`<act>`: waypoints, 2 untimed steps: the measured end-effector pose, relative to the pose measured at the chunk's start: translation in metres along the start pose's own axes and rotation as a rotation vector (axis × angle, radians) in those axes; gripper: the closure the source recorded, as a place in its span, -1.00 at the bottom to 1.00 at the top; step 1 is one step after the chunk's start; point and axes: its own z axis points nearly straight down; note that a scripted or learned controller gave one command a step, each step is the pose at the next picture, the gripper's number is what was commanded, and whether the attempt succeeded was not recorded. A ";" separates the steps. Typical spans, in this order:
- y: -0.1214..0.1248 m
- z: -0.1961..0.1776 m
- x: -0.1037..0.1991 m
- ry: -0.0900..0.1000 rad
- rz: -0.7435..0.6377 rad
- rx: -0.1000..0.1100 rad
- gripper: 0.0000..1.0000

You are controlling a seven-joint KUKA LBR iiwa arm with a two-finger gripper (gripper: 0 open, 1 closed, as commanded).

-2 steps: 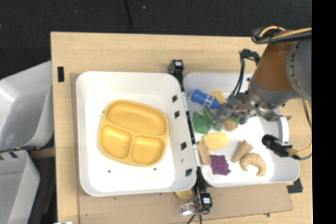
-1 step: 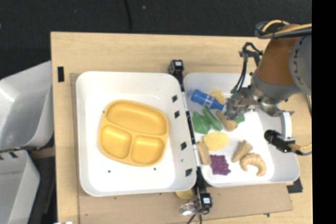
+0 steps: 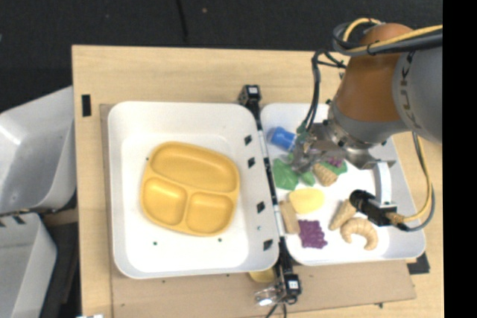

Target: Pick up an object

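My gripper (image 3: 304, 158) hangs right over the green toy (image 3: 283, 176), which pokes out toward the yellow tray (image 3: 190, 169); open or closed, can't tell.

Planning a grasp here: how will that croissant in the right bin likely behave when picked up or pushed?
The croissant looks like moulded toy food, so it is probably stiff and light. Its curved crescent shape should keep it from rolling, though the tapered ends may slip from a grip.
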 end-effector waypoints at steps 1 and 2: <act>0.000 -0.006 -0.007 -0.004 0.011 0.004 1.00; -0.016 -0.013 0.063 -0.001 0.002 0.006 1.00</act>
